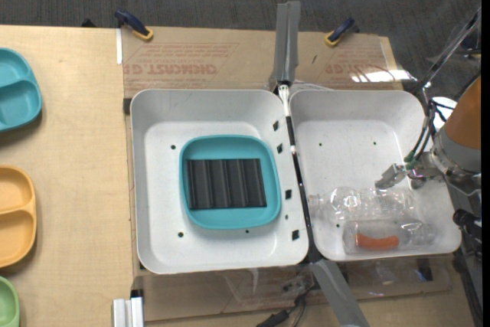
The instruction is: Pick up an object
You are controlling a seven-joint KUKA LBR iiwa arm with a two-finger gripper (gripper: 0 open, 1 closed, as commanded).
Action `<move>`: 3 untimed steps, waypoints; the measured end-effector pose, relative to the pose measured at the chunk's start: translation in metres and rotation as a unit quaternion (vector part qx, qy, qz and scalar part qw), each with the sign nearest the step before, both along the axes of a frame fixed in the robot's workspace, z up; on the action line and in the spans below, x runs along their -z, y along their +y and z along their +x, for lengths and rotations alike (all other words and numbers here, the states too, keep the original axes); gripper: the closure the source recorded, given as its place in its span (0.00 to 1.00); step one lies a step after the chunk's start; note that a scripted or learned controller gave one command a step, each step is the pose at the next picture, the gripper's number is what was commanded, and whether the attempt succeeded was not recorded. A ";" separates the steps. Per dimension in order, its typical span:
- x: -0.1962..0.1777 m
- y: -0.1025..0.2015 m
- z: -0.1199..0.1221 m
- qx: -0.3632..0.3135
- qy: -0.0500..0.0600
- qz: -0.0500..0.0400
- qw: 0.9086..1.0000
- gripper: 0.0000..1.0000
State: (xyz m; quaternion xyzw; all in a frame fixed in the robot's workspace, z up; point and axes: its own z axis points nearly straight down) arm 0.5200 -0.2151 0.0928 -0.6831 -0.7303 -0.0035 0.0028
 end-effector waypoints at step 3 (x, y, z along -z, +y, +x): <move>-0.012 0.002 -0.023 -0.023 -0.027 -0.012 0.999 0.00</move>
